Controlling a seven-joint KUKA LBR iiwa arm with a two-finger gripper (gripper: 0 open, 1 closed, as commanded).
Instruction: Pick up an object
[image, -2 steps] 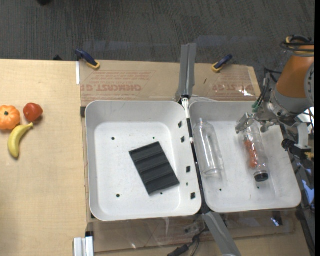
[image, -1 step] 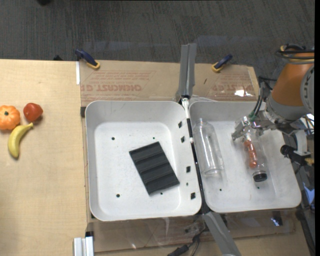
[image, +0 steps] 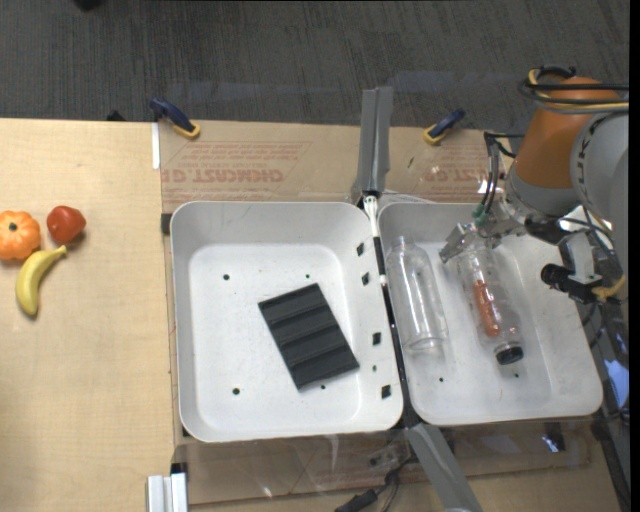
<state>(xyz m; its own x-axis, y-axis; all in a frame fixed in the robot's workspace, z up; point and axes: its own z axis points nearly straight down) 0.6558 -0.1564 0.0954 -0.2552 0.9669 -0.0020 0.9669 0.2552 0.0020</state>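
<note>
Over the right bin (image: 560, 395), the gripper (image: 468, 240) is hanging at the upper end of a clear plastic bottle with orange contents (image: 490, 305); its grip cannot be told. Beside that, a clear cylindrical bottle (image: 420, 295) is lying. A ribbed black slab (image: 308, 335) is resting in the left bin (image: 200, 330).

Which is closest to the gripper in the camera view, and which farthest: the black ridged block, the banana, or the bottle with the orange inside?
Measured from the gripper:
1. Bottle with orange inside, right bin, just below the gripper.
2. Black ridged block, middle of the left bin.
3. Banana, out on the bench at far left.
</note>
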